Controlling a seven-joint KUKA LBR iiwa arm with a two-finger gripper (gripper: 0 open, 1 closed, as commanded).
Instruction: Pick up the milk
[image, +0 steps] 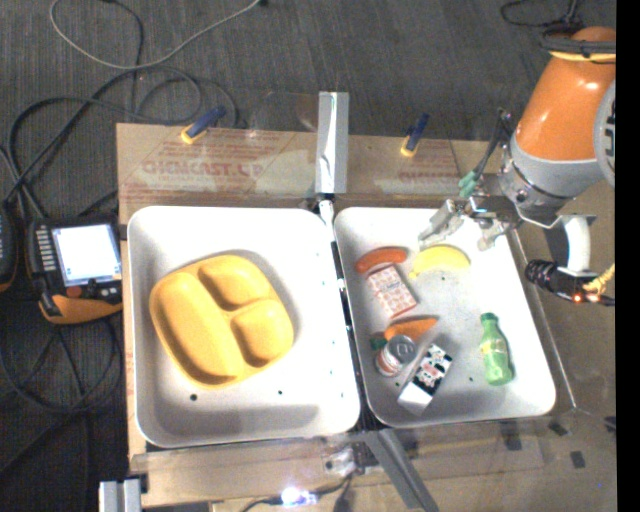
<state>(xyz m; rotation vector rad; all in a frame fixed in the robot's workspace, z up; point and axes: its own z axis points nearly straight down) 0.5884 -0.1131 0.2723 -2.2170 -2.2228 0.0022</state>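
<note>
The milk (424, 377) is a small white carton with dark print, lying tilted near the front of the right bin (530, 395), just right of a small can (396, 352). My gripper (458, 234) hangs over the back of the right bin, above a yellow banana (441, 260). Its fingers (433, 229) are spread open with nothing between them. The milk lies well forward and a little left of the gripper, apart from it.
Also in the right bin are a red sausage (383, 258), a pink patterned box (390, 292), an orange carrot (412, 327) and a green bottle (494, 350). The left bin (160, 420) bears a yellow divided tray (222, 318).
</note>
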